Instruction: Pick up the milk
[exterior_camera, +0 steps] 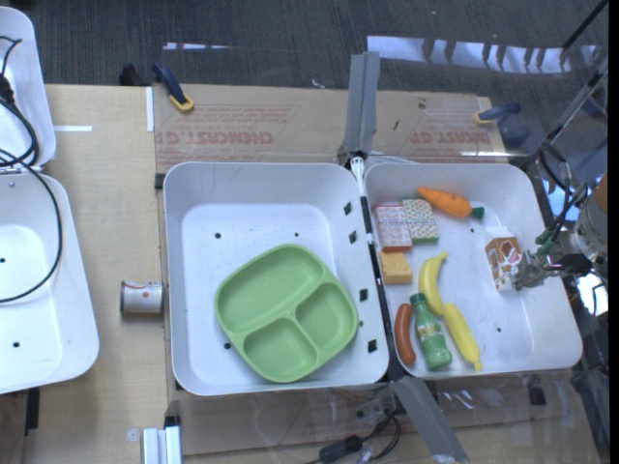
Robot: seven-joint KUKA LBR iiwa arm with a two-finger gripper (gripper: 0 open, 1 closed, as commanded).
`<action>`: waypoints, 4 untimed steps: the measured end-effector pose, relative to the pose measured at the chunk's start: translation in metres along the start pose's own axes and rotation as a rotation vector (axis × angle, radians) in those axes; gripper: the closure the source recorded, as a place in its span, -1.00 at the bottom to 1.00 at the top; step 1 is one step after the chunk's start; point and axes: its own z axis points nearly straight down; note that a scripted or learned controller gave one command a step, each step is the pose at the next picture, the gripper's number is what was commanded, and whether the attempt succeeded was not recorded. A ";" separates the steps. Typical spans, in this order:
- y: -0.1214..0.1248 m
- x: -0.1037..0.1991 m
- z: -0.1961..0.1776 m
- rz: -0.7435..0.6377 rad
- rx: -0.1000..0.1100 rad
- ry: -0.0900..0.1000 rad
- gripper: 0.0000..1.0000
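Observation:
The milk [502, 260] is a small white and brown carton lying near the right wall of the right bin [542, 351]. My gripper [530, 276] reaches in over the bin's right edge and sits low, right beside the carton's lower right corner. From this angle it looks to touch or nearly touch the carton. The grey arm behind it runs off the right side of the view.
Left of the milk lie a carrot [448, 202], two small boxes [393, 227] [422, 220], an orange block [396, 266], two bananas [432, 280] [461, 334], a green bottle [431, 332] and a red sausage [404, 333]. A green divided plate [286, 312] sits in the left bin [193, 259]. A can [142, 298] lies on the bench.

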 end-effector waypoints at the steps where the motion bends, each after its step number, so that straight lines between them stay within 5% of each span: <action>1: 0.003 0.089 -0.017 0.137 0.000 -0.001 1.00; 2: 0.014 0.115 0.027 0.065 0.002 -0.001 1.00; 3: 0.014 0.113 0.021 0.068 0.008 -0.002 1.00; 4: 0.003 0.087 0.026 -0.315 0.000 0.000 1.00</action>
